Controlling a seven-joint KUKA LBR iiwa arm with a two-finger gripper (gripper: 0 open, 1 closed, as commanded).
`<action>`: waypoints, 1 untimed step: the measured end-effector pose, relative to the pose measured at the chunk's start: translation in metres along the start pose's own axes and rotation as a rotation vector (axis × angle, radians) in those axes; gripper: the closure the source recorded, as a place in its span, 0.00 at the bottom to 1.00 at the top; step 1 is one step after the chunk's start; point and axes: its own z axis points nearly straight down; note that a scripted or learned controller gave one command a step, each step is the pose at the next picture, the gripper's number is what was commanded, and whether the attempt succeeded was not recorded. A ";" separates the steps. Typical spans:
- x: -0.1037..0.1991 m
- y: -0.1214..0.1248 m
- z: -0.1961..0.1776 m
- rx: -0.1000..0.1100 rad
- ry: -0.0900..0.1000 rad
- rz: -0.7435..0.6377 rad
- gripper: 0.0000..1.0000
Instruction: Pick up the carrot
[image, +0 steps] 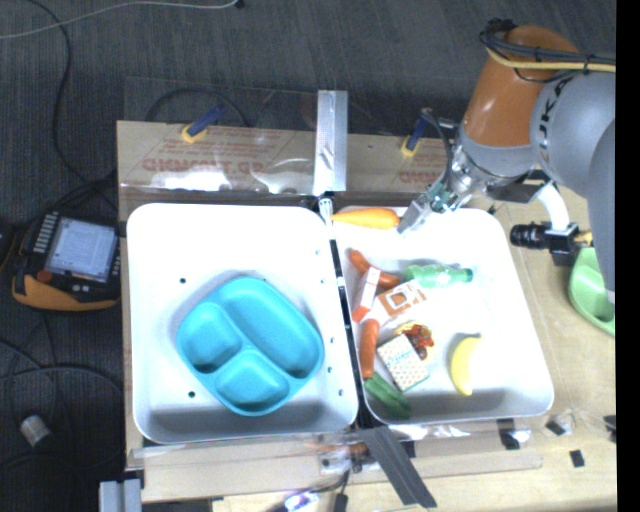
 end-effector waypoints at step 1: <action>0.016 0.010 -0.009 -0.002 0.003 0.073 1.00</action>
